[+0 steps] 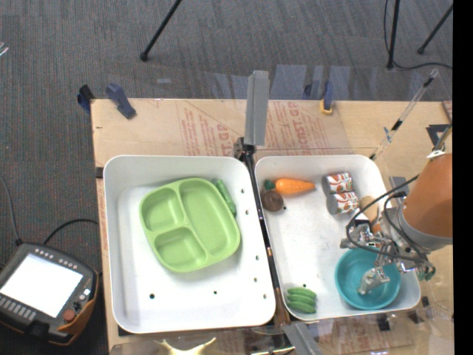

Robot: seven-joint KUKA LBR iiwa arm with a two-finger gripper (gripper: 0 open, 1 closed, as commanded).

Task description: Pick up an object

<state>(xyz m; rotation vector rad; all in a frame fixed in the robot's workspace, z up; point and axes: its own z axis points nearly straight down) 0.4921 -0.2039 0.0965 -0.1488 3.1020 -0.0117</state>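
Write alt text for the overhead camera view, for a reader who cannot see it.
The robot arm's gripper reaches from the right into a teal bowl at the near corner of the right bin. That bin also holds a carrot, a small can and green pea pods. The left bin holds a green divided tray.

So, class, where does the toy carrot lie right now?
The toy carrot lies near the far left corner of the right bin, beside a small brown ball, with two small cans to its right.
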